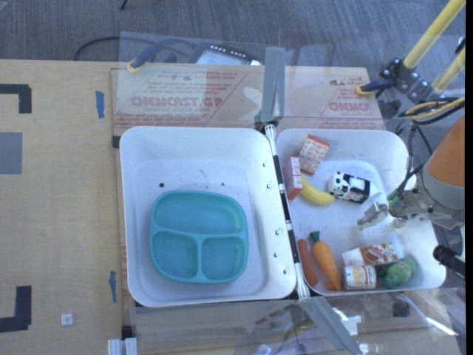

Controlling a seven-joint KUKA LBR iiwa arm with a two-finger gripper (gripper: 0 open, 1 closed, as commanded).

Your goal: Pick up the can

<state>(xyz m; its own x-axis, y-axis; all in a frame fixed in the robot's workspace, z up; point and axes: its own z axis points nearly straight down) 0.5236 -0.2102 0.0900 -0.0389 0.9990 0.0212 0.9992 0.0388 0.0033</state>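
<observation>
The can (360, 276), small with a white, red and yellow label, lies on its side near the front wall of the right bin (384, 143). It rests between a carrot (326, 263) and a green toy (399, 272). A red-and-white pack (378, 255) touches it from behind. My gripper (380, 214) hangs over the right part of that bin, above and behind the can and apart from it. Its fingers are open with nothing between them.
The right bin also holds a banana (316, 194), a black-and-white cow toy (349, 187), a red-and-white carton (313, 154), a red pack (294, 177) and a sausage (306, 261). In the left bin (140, 154) lies a teal divided plate (198, 237).
</observation>
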